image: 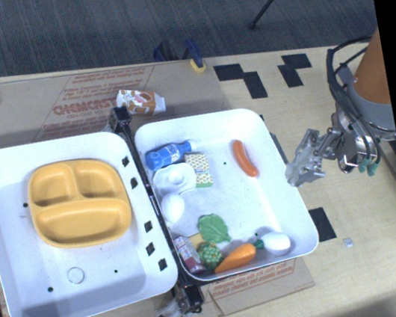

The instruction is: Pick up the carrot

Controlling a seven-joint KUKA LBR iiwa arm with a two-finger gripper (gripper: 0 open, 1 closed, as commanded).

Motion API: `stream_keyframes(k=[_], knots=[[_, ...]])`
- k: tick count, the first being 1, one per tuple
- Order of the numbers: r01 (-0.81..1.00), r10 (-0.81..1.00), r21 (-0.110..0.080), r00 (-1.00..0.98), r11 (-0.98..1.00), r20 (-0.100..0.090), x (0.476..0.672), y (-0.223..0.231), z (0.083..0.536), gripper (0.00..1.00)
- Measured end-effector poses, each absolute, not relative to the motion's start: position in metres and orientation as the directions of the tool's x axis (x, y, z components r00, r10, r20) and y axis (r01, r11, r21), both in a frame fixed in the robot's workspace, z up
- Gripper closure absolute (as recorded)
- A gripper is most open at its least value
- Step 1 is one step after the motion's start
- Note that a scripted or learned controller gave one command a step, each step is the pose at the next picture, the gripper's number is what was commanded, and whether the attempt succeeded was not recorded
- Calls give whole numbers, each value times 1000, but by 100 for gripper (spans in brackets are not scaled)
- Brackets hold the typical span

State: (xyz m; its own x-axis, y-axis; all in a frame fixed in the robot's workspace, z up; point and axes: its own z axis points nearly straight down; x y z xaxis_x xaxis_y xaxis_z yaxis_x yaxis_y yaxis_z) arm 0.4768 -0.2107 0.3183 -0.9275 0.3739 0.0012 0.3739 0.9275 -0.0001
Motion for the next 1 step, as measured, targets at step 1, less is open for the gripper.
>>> stream_keyframes(k=[1], knots=[[135, 135, -2, -991, 991, -4, 488, -211, 407, 100]])
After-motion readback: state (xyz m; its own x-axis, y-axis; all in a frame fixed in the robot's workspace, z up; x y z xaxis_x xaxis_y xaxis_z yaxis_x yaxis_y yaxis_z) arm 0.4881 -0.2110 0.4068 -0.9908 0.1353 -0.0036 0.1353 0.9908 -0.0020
